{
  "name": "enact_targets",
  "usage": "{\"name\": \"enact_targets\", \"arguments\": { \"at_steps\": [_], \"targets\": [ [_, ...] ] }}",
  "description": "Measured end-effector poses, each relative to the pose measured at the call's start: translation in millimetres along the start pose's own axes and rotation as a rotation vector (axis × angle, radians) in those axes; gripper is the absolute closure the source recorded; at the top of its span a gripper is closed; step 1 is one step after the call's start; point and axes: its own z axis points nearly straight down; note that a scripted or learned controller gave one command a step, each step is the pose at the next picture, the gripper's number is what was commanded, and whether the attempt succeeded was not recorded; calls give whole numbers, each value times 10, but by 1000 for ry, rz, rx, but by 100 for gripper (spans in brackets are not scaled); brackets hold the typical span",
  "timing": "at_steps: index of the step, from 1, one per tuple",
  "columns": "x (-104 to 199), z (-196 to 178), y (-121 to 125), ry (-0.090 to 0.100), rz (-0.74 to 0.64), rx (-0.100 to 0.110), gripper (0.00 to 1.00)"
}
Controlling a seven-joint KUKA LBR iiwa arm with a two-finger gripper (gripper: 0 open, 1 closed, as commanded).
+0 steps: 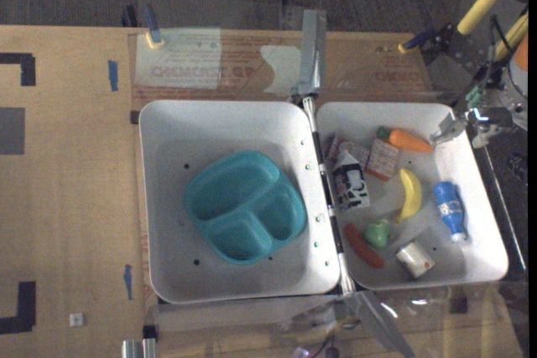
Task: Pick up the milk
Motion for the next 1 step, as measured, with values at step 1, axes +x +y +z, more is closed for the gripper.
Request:
{"name": "enact_targets", "arguments": {
  "at_steps": [1],
  "targets": [
    [883,560,-754,0,154,2,0]
  ]
}}
